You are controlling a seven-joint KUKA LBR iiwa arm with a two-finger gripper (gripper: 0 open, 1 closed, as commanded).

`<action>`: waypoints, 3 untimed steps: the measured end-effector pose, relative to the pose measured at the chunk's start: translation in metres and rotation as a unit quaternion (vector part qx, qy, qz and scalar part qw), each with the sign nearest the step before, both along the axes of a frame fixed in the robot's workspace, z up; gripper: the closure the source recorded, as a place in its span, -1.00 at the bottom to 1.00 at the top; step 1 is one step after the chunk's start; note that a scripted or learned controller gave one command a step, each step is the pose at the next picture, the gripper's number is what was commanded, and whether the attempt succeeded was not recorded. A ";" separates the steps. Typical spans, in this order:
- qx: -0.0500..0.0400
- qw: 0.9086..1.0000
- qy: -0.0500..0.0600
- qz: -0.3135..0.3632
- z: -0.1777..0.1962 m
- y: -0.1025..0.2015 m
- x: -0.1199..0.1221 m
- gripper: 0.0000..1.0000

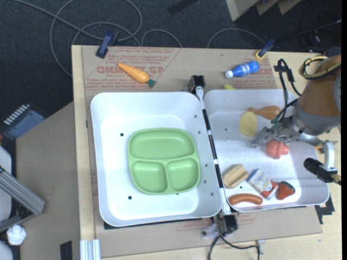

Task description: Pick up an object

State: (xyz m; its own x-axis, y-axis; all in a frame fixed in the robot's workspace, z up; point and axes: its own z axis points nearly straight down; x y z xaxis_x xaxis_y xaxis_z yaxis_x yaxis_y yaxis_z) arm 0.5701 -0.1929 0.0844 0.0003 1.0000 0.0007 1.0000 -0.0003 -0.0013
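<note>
On the bench's right bin (217,110) the gripper (274,138) hovers low with fingers spread apart, straddling nothing yet, the pink toy (277,149) just beneath it, so next it must drop and close.

Arm (323,93) cut off at right edge, jaws' state unclear, small packet (261,181) label unreadable

Pink-red lumpy object (277,149); lying in right bin (227,115).
</note>
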 end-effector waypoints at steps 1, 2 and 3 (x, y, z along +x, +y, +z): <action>0.000 1.000 0.000 0.000 0.000 0.033 -0.038 -1.00; 0.000 1.000 -0.001 -0.001 0.010 0.033 -0.038 1.00; 0.000 1.000 -0.002 0.001 0.058 0.079 0.005 1.00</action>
